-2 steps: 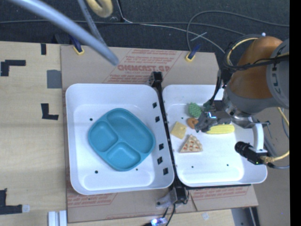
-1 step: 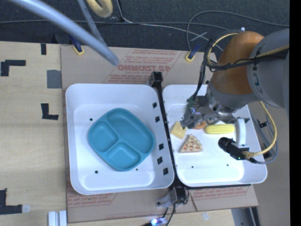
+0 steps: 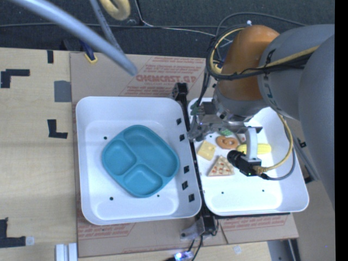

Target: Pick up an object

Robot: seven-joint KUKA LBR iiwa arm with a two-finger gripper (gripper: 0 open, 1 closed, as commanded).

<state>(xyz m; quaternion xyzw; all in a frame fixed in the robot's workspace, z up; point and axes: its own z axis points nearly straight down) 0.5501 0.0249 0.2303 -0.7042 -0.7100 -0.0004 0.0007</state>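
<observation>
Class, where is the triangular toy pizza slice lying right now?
The triangular toy pizza slice lies in the camera view's right-hand white bin, near its left wall, just below a pale yellow wedge.

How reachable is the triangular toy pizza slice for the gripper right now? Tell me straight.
Probably yes. The triangular toy pizza slice lies flat and uncovered in the right white plastic bin, close to the gripper; only the pale yellow square toy beside it may crowd a grasp.

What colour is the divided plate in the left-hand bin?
The divided plate is plain teal-blue, clearest in the camera view.
</observation>
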